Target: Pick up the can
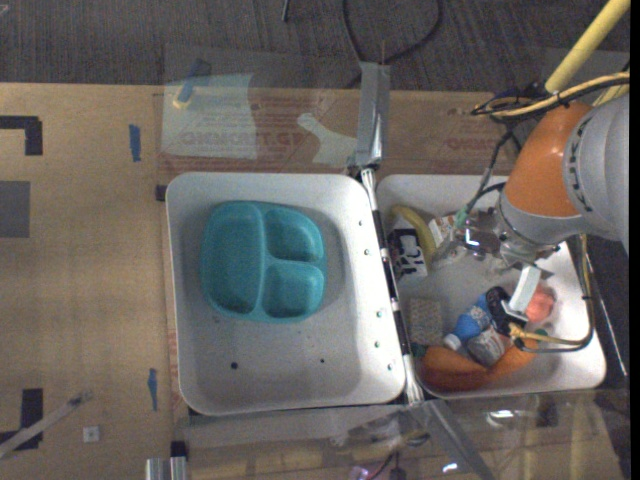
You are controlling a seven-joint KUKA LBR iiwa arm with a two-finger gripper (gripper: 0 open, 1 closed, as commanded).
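The left part of the desk (pixel 90 268) is seen as bare brown surface. Nearer the middle of the desk the left bin (pixel 190 368) is set; a teal divided plate (pixel 263 260) is laid in its half toward the desk's far edge, and the rest of its floor is left open. The right bin (pixel 590 363) is butted against it and is crowded. Along its left wall a yellow curved thing (pixel 412 218), a black-and-white packet (pixel 405 253) and a grey mesh pad (pixel 426 318) are ranged. A blue bottle (pixel 470 323) is laid just beside what is taken for the can (pixel 487 347), a small grey cylinder resting against an orange thing (pixel 455 365) at the bin's wall toward the desk's near edge. A pink thing (pixel 541 306) is seen to its right. The end effector (pixel 470 233) is held over the bin's far half, apart from the can, which lies nearer the desk's near edge and slightly right of it. Whether the end effector is released or clenched cannot be told. Little open room is left around the can.
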